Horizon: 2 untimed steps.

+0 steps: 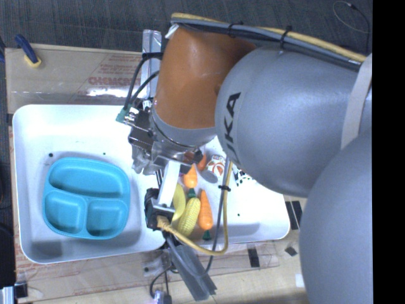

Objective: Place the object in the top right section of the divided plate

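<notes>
We cannot tell if the tool [147, 160] is open or closed; crowded together at its five o'clock, the yellow plastic corn cob [189, 213] and orange plastic carrot [205, 213] risk a fumbled grab.

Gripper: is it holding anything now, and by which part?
Cannot be told: the arm covers most of the gripper. The corn and carrot lie in the right bin.

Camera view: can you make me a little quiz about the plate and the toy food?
1. True or false: the plate lies in the bin on the view's left.
2. How many sections has the plate? A two, B three, C four.
3. Fill in: next to the corn lies an orange ____.
Key: 1 true; 2 B; 3 carrot.
</notes>
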Tool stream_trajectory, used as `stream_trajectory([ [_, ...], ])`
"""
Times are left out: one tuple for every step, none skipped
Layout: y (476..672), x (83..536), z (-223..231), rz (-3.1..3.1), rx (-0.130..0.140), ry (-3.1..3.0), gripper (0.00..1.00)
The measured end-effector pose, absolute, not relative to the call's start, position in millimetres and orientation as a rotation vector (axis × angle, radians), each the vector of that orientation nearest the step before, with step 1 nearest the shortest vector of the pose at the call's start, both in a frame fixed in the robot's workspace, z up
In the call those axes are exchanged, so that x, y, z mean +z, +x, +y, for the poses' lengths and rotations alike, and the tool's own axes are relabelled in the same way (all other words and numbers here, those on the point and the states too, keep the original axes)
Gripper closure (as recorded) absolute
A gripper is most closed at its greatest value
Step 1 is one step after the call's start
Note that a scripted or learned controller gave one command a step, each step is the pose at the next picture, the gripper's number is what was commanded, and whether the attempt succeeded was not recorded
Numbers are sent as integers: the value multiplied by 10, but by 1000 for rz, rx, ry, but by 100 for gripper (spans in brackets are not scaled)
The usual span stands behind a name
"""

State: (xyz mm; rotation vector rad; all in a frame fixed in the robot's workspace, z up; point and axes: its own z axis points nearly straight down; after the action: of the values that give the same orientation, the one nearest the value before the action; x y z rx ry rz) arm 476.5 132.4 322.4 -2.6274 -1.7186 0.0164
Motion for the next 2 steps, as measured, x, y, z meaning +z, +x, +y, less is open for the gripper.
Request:
stream_trajectory([
  [4761, 2516, 1140, -1612, 16, -2693, 100],
  [4739, 1066, 1651, -1251, 21, -2879, 100],
])
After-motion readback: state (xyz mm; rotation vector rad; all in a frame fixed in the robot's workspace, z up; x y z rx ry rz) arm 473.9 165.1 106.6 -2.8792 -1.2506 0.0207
